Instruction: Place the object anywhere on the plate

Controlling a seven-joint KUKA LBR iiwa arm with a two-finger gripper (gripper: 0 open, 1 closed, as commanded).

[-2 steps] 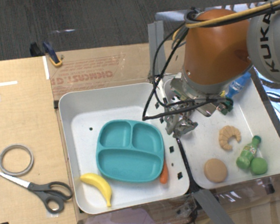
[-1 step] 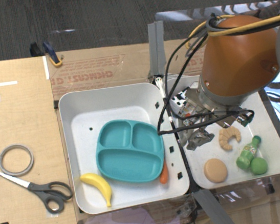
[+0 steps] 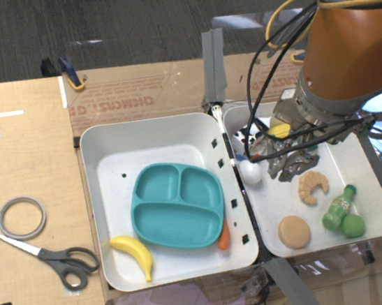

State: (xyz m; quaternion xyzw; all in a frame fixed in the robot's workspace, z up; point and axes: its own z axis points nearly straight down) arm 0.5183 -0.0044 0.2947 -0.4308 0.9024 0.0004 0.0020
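Left bin [image 3: 99, 154]: teal plate [image 3: 177, 206], banana [image 3: 135, 253], carrot [image 3: 223, 237]. Right bin [image 3: 378, 228]: croissant [image 3: 313, 186], bun [image 3: 294, 232], green bottle [image 3: 339, 209], white ball [image 3: 251, 172]. End effector [image 3: 292, 162] near croissant; grip state indiscernible.

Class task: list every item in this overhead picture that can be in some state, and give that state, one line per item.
teal plate: upright in the left bin, nothing on it
banana: lying beside the plate
carrot: lying at the plate's edge, off it
croissant: lying in the right bin
green bottle: on its side
scissors: closed, on the bench
tape roll: lying flat
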